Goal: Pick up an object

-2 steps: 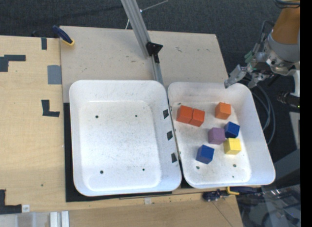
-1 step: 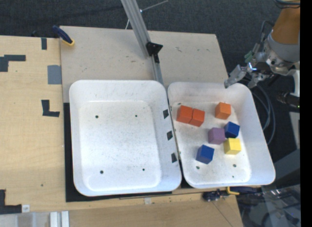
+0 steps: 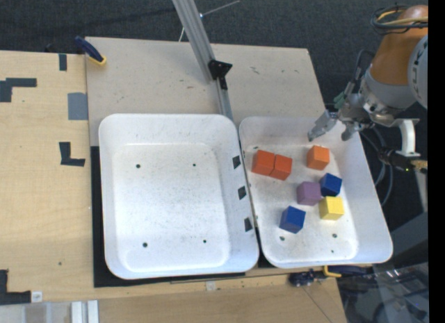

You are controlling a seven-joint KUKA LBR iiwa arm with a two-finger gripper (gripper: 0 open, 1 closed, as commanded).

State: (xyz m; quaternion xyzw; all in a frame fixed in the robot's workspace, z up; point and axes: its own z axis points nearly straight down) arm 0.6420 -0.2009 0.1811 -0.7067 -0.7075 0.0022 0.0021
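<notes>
The right bin (image 3: 368, 231) holds several blocks: an orange double block (image 3: 271, 164), a small orange cube (image 3: 318, 157), a purple cube (image 3: 309, 192), a dark blue cube (image 3: 332, 184), a yellow cube (image 3: 332, 208) and a blue cube (image 3: 293, 219). My gripper (image 3: 332, 127) hangs above the bin's far right corner, just beyond the small orange cube. Its two fingers are spread apart and nothing is between them.
The left bin (image 3: 111, 141) lies beside the right one, touching it. A slanted metal pole (image 3: 198, 33) crosses the bench behind the bins and ends at a black clamp (image 3: 220, 69). A blue and yellow tool (image 3: 90, 49) lies at the bench's far left.
</notes>
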